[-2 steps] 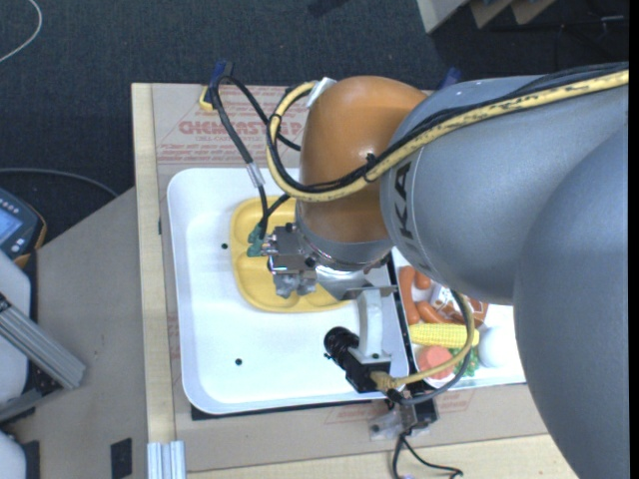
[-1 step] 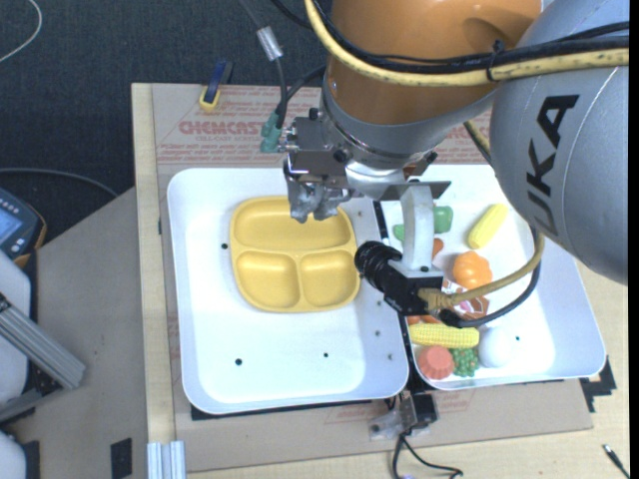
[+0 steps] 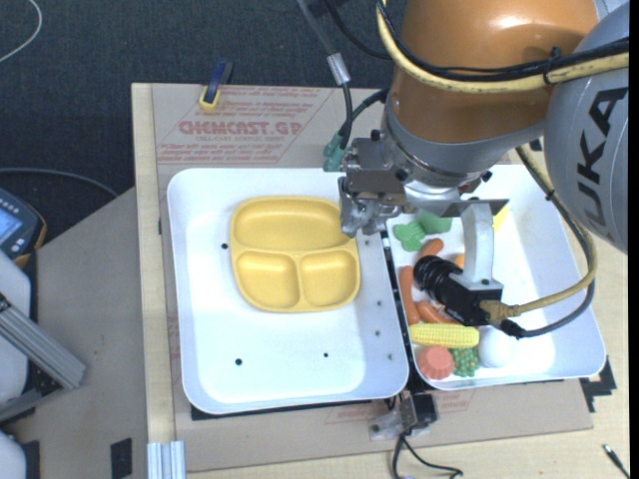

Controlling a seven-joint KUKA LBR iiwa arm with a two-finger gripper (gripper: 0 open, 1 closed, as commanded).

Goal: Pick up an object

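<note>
A: Where are the jaws (image 3: 361,218)?
B: At the yellow tray's (image 3: 295,250) right edge, over the left bin (image 3: 200,327). Their opening I cannot tell.
A: And the toy food (image 3: 439,317)?
B: Piled in the right bin (image 3: 559,297), right of that tray.

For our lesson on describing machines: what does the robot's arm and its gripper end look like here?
The arm is grey, with a broad glossy orange band above the wrist and part of dark lettering on its side. Black cables loop around it. The gripper is a boxy grey metal block.
</note>
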